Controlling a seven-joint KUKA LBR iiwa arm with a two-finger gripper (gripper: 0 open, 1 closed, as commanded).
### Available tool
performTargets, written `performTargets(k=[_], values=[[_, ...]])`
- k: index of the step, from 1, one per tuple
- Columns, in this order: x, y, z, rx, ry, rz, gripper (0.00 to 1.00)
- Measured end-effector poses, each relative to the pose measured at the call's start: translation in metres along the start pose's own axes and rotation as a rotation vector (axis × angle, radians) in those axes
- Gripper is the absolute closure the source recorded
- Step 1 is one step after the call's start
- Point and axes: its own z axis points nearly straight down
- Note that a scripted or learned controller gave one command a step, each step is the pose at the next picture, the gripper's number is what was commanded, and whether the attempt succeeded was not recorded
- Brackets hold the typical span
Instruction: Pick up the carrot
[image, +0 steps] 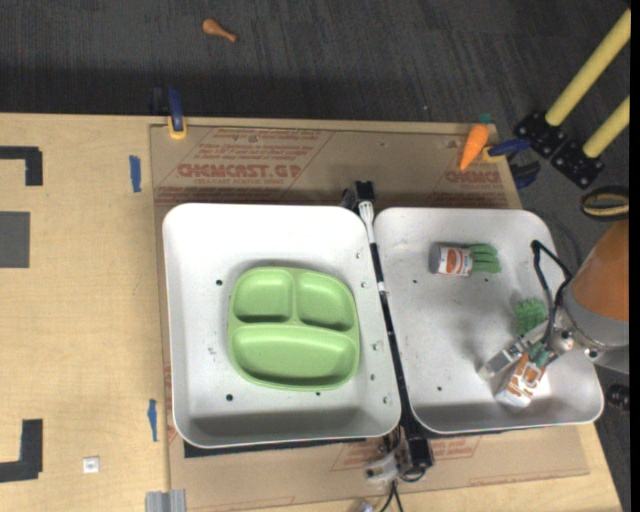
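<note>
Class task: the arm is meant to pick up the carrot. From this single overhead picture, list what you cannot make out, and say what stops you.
- Gripper: finger state unreadable in the camera view; small and blurred among clutter.
- Object at the gripper: orange and white, too blurred to identify.
- Arm: cut off by the right edge.
- Can: label too small to read.
- Carrot: lies outside the bins, partly overlapped by a blue clamp.

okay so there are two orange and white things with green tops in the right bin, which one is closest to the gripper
The carrot at the right bin's near-right corner, lying right at the gripper. The other orange-and-white item lies apart, toward the bin's far side.
</note>
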Motion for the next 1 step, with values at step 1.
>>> performTargets(k=[1], values=[[0.061,0.0261,-0.0341,0.01,0.003,0.404,0.0]])
